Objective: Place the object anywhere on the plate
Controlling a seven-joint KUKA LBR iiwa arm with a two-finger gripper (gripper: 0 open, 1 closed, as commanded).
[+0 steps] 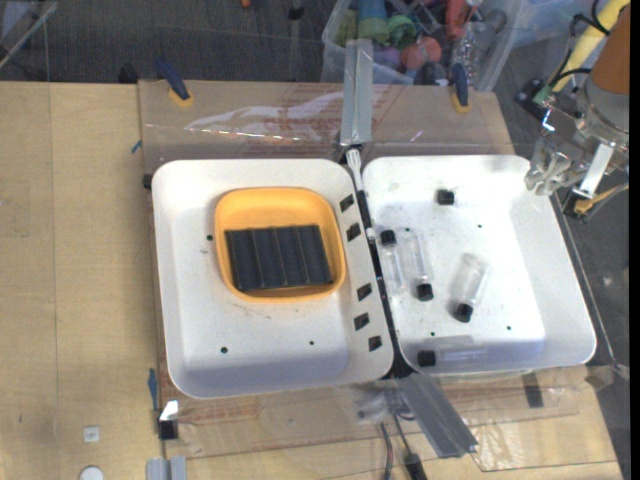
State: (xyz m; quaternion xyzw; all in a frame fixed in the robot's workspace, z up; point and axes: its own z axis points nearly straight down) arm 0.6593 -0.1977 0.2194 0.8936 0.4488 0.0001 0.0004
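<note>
Two shallow white bins sat side by side on the wooden bench, the left bin (190, 353) and the right bin (540, 338), split by a dark divider with small black tabs. Nearest the camera in the right bin, a small black piece (426, 359) lay by the front wall. A little farther in, a clear tube with a black cap (466, 286) lay tilted, and beside it to the left a second clear tube (412, 266) lay roughly lengthwise; a loose black cap (445, 197) rested near the back. In the left bin stood an orange plate (228, 211) with a dark ribbed block (278, 258) lying flat on it, well apart from the tubes. Farther back and to the right, the gripper (568, 173) hung over the right bin's back right corner, its pale fingers (545, 171) parted with nothing between them. Beyond the bench stood a clear tub of coloured toys (420, 13).
</note>
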